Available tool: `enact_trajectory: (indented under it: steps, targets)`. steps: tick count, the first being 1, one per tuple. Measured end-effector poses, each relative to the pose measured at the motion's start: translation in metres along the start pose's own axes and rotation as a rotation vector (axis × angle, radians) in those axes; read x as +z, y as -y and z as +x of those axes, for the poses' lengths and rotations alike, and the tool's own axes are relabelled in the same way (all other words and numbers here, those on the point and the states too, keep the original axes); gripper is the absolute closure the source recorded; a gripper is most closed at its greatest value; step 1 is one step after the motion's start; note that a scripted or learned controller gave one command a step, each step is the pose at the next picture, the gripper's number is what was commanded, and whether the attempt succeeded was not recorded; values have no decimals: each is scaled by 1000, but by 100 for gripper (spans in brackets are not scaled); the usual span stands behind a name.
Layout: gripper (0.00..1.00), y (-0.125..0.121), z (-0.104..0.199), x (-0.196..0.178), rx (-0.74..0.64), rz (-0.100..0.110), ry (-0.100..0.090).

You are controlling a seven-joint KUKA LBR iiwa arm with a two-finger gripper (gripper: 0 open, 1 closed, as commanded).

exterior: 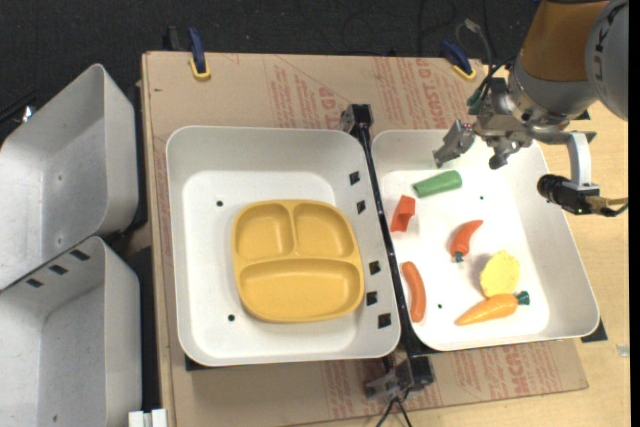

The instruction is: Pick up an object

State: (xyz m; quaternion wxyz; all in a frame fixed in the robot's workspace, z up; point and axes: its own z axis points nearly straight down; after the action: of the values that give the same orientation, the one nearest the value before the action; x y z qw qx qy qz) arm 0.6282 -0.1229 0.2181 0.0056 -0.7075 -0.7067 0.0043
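My gripper (474, 148) hangs over the far side of the right bin (560, 245), its two fingers spread apart with nothing between them. Just below it lies a green cylinder-like piece (437, 183). A red block (402, 213) rests by the bin's left wall. Further down sit a red chilli pepper (463, 238), a red sausage-shaped piece (414, 290), a yellow lumpy fruit (500, 272) and an orange carrot (489, 309).
The left bin (200, 315) holds a yellow divided plate (297, 260). A black divider (378, 235) runs between the two bins. Two spare white bins (60, 215) stand off the bench at the left.
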Motion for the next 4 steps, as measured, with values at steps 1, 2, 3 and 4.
enact_trajectory:
  steps: [1, 2, 3, 4]
  targets:
    - [0, -3, 0, -8, -2, -13, 2]
    - [0, 1, 6, 37, -1, -10, 1]
    - [0, 10, 10, 89, 0, -8, 1]
    - [0, 10, 11, 127, -1, -12, 2]
